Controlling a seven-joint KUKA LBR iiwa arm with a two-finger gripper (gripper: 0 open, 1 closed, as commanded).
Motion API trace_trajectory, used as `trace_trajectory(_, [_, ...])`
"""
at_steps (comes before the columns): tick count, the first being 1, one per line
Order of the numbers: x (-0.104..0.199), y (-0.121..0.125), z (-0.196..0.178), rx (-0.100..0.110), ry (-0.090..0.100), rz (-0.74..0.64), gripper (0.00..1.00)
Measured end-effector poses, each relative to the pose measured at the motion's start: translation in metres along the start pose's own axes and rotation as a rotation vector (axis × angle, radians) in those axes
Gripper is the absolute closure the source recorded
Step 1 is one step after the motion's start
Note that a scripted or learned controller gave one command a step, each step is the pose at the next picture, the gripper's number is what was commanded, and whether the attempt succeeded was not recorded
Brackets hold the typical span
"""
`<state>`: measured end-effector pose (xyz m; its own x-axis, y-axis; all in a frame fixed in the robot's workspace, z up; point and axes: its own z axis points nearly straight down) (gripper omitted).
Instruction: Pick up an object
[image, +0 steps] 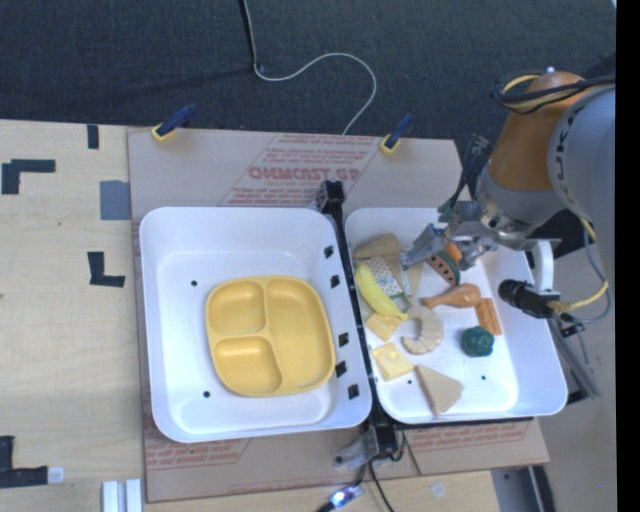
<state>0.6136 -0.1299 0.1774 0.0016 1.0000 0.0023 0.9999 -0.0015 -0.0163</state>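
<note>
Jaws (432, 247): hanging low over the right bin (530, 390), spread unclear, cannot tell.
Nearest: orange piece (441, 266), drumstick (455, 296), banana (375, 290) just beside.
Left bin (170, 330): holding yellow tray (268, 333).
Risk: crowding, likely nudging neighbours, slipping.

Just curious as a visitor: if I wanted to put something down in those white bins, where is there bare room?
Left bin: bare floor all around the yellow tray. Right bin: free only along its near-right corner; its left half is crowded with toy food.

Crowded right bin (520, 395); roomier left bin (180, 300)
</note>
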Motion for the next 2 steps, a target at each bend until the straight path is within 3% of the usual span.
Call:
trace_trajectory(1, [0.0,0.003,-0.009,-0.015,-0.002,-0.003,0.0])
trace_trajectory(2, [0.004,0.013,0.045,-0.01,-0.003,-0.004,0.0])
